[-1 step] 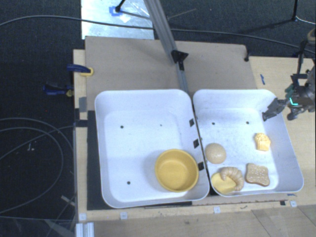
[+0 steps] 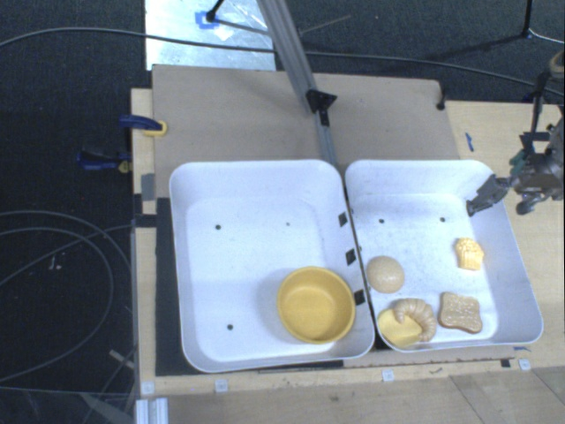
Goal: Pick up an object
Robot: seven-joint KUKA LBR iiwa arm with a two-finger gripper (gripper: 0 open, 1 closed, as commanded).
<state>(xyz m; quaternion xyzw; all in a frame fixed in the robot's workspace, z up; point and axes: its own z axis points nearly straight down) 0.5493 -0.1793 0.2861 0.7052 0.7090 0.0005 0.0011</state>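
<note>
The camera view shows the pincer at the right rim of the right bin, its two dark fingers spread apart, one reaching over the bin's upper right part and the other outside the rim; nothing sits between them and they touch none of the things. Taking the right bin as the landmark, a yellow corn piece lies near its right wall, below the pincer and apart from it. A round bun lies by its left wall, a croissant sits at its front edge on a yellow slice, and a toast slice lies in its front right corner. To its left, the left bin holds a yellow bowl, upright, on the table.
</note>
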